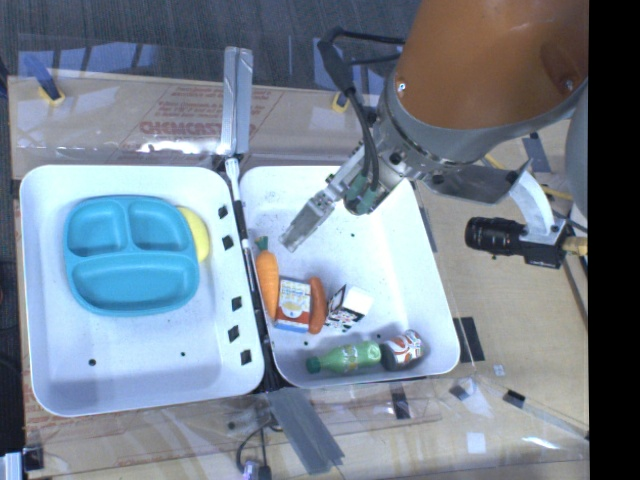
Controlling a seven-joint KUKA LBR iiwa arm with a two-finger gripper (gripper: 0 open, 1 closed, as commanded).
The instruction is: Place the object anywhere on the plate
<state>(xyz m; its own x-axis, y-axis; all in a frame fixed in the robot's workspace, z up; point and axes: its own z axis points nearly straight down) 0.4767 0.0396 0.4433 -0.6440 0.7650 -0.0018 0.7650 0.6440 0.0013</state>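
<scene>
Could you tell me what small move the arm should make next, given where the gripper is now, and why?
Probably lower the gripper toward the carrot in the right bin. The gripper hangs just above and beside the carrot with nothing visible between its fingers, while the blue plate in the left bin waits for an object. The carrot looks like the nearest item.

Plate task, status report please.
Tool above right bin, nothing between its fingers. Blue plate in left bin. Carrot, carton, green bottle lying loose.
</scene>
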